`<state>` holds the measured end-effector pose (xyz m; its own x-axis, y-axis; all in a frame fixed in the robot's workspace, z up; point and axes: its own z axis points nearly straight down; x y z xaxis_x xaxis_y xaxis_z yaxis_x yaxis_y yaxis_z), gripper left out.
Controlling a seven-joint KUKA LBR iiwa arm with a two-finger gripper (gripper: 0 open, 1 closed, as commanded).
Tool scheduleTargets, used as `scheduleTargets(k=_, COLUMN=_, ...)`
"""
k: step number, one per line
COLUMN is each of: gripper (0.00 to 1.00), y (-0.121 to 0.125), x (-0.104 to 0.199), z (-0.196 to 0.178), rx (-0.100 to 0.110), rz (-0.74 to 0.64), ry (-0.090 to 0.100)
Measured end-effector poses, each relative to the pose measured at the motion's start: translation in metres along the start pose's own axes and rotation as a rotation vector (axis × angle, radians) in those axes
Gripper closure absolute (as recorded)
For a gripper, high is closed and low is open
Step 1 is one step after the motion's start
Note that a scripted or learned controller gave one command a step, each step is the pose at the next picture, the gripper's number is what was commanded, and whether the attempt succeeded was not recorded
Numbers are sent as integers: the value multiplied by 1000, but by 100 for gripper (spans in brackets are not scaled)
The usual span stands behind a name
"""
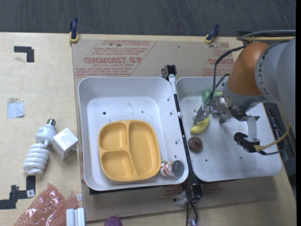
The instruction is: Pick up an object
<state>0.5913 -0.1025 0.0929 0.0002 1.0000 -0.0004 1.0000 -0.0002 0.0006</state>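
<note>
In the left shallow white bin [89,126] we see a yellow three-compartment plate [129,150], with a small can [171,168] just right of it at the bin's lower right corner. In the right shallow white bin [225,166], a yellow banana [201,125] lies at centre left, a brown round object [195,144] just below it. Left of both bins, on the bench, a white spiral light bulb [39,150] lies beside a small white box [65,143].

Dark grey carpet floor [141,6], pale wooden bench [42,88], even light

Printed in faded red on the clear sheet [117,55] beyond the bins: "CHEMCAST", smaller lines illegible.
</note>
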Motion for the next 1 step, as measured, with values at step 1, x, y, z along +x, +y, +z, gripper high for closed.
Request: scheduleTargets(k=1, gripper=100, y=1, x=-1, z=-10, rx=-1, rz=2, ry=-1)
